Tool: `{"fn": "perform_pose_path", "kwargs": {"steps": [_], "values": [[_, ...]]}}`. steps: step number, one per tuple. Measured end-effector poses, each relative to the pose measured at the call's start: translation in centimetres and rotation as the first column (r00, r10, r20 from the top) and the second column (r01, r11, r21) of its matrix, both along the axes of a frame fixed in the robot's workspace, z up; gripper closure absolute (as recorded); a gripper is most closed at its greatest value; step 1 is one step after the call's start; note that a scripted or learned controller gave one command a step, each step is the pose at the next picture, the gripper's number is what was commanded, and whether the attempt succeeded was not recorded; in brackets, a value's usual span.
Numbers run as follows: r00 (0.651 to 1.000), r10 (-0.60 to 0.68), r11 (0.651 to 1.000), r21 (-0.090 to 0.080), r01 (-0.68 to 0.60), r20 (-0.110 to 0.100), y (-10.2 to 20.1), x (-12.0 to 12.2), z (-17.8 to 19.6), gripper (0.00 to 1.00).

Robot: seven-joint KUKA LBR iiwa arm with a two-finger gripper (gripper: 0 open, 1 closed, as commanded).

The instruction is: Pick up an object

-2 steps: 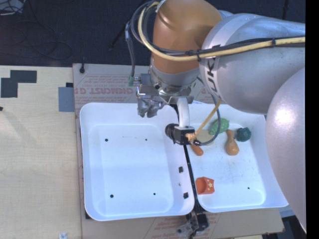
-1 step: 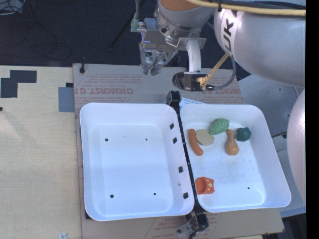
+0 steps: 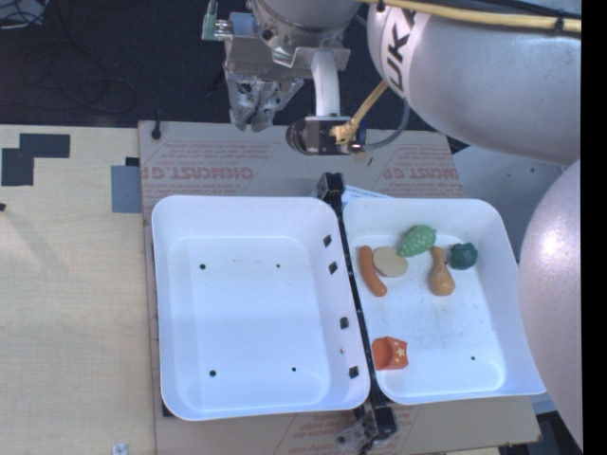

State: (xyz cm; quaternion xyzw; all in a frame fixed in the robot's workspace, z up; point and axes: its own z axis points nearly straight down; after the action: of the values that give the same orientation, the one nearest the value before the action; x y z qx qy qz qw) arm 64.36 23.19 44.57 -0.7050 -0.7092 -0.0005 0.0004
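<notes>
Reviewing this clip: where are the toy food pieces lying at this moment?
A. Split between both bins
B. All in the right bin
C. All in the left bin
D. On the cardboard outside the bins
B: the orange sausage, tan disc, green piece, drumstick, teal piece and red block all lie in the right bin.

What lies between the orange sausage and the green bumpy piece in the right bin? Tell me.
In the camera view, a flat tan disc lies between the orange sausage and the green bumpy piece, touching the sausage.
</notes>
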Motion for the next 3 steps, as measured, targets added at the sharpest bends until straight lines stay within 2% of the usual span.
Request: {"fn": "perform_pose_path", "kwargs": {"steps": [1,2,3], "values": [[1.000,-0.006,1.000,-0.001,0.006,0.001,-3.8,-3.7,6.9,1.00],[1.000,-0.002,1.000,-0.007,0.002,-0.017,1.0,-2.9,-8.3,1.00],[1.000,-0.003,1.000,-0.005,0.003,-0.012,1.1,-8.1,-12.2,1.00]]}}
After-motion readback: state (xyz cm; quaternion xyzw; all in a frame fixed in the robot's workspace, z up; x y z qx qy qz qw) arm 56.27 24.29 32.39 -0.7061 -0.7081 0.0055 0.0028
